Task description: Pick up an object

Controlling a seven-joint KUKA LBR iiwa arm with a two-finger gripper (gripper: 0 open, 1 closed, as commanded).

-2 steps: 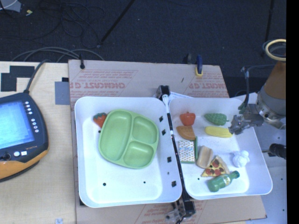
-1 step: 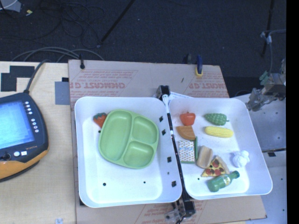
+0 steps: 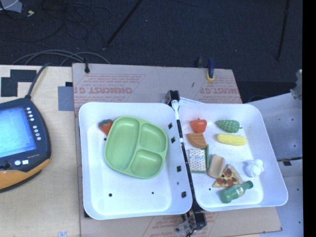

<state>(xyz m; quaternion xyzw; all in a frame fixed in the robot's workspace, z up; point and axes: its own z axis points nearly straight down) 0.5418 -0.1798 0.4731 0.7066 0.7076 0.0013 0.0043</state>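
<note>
**Two bins, toy food, one plate**

- Worktop (image 3: 29, 206): carries a cardboard sheet (image 3: 148, 85); both bins sit on it, touching side by side.
- Left bin (image 3: 94, 191): a green divided plate (image 3: 136, 146), with a red-orange toy (image 3: 104, 126) tucked at its upper left edge.
- Right bin (image 3: 269, 191): a red tomato (image 3: 198, 125), a bumpy green vegetable (image 3: 227, 126), corn (image 3: 231, 139) just below it, an orange wedge (image 3: 197, 140), a checked packet (image 3: 197, 160), a tan piece (image 3: 216, 165), a pizza slice (image 3: 227, 177), a green bottle (image 3: 235, 191) lying nearest the front wall, and a white lump (image 3: 254, 168).
- Far left: a pendant (image 3: 19, 142) with a lit screen.
- End effector: state cannot be told.
</note>
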